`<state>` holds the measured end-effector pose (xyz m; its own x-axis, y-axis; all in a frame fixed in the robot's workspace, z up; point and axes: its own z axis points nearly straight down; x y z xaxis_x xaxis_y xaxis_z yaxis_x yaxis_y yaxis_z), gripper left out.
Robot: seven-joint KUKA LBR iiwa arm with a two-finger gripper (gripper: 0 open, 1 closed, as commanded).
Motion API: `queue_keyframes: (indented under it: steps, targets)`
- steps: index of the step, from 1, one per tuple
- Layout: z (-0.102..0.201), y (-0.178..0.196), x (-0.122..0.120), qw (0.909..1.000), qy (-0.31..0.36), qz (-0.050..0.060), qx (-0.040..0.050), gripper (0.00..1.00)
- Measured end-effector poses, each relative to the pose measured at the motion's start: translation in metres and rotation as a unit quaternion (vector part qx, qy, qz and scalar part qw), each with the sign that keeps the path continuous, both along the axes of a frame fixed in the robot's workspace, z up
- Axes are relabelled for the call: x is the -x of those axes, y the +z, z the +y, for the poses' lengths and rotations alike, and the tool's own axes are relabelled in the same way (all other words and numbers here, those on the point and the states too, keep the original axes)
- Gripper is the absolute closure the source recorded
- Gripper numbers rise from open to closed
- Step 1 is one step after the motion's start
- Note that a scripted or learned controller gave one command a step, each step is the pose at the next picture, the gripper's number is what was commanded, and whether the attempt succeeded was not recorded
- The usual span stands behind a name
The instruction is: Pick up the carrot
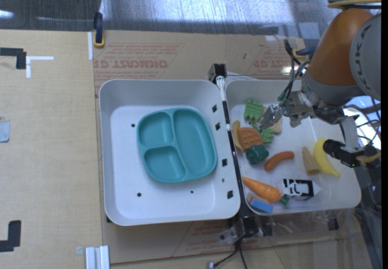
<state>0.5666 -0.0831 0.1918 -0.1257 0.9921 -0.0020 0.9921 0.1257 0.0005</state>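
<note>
carrot (262, 188) touches blue block (261, 205), sausage (279, 160) near.

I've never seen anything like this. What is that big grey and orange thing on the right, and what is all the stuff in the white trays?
That is a robot arm, grey with an orange band, seen by one camera fixed above the bench and looking down at a slant. At its end is its tool, hanging over the right white bin; I cannot tell if it grips anything. That bin holds toy food: an orange carrot with a green tip, which the arm is meant to pick up, lying near the front edge, a reddish sausage, a yellow banana, a tan waffle, green vegetables and a black and white tag. The left white bin holds a teal plate with three compartments.
</note>
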Motion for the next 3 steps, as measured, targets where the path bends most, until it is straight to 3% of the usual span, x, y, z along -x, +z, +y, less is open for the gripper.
queue_keyframes:
  steps: [1, 2, 3]
  targets:
    - [0.044, 0.0, 0.048, 0.9718, 0.236, 0.001, -0.0006, 0.0]
    - [-0.017, -0.1, 0.088, 0.9415, 0.337, 0.0, 0.0002, 0.0]
    - [-0.017, -0.091, 0.085, 0.9428, 0.333, -0.003, 0.0011, 1.0]
